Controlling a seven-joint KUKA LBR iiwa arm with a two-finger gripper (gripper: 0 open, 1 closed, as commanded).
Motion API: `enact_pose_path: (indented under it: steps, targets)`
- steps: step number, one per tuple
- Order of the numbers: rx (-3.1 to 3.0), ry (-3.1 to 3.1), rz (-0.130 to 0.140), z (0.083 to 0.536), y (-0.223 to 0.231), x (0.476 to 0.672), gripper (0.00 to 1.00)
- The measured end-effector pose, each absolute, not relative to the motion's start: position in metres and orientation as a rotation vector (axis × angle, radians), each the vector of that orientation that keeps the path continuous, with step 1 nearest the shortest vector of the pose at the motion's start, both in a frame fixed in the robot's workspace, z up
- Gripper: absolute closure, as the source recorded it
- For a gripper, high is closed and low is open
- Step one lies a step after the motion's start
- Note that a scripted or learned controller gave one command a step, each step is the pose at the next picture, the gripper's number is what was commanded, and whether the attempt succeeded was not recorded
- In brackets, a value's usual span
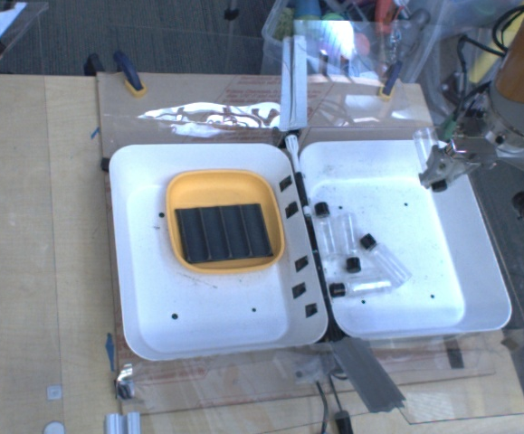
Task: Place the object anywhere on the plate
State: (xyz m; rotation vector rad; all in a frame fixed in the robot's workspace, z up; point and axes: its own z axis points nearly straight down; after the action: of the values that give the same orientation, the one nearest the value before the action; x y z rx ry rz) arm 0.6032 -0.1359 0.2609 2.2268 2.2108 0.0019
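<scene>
Pale wood makes up the table (35,242), which carries two shallow white bins side by side, with a strip of crinkled foil or shiny film (212,116) lying just behind them and a clear plastic tub of coloured odds and ends (361,7) farther back. In the left bin (135,287) sits a yellow plate (225,219) with rounded corners, and a dark ribbed slab (223,233) lies flat across its middle, covering most of the plate's floor. A row of small black clips (300,265) runs along the seam where the two bins meet. The right bin (452,269) holds several clear, see-through tubes with black caps (357,256), lying in a loose cluster toward the bin's left half, near the seam; they lie at different angles and some seem to touch or overlap, though their outlines are hard to trace against the white floor. The arm (515,80) comes in from the right, its orange band showing at the upper right edge, and the tool (438,165) hangs over the far right corner of the right bin, well apart from the tubes and farther still from the plate. Whether its jaws stand apart or together cannot be told from this angle; nothing can be made out between them.
</scene>
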Motion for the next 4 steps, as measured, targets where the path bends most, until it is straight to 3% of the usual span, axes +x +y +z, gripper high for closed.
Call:
enact_pose_path:
  steps: [1,2,3,4]
  targets:
    - [1.852,2.531,0.003,0.263,-0.153,0.604,1.00]
    - [1.468,2.770,0.002,0.291,-0.172,0.668,1.00]
    - [1.036,2.955,0.001,0.354,-0.223,0.668,1.00]
    - [0.707,3.050,0.000,0.437,-0.222,0.654,1.00]
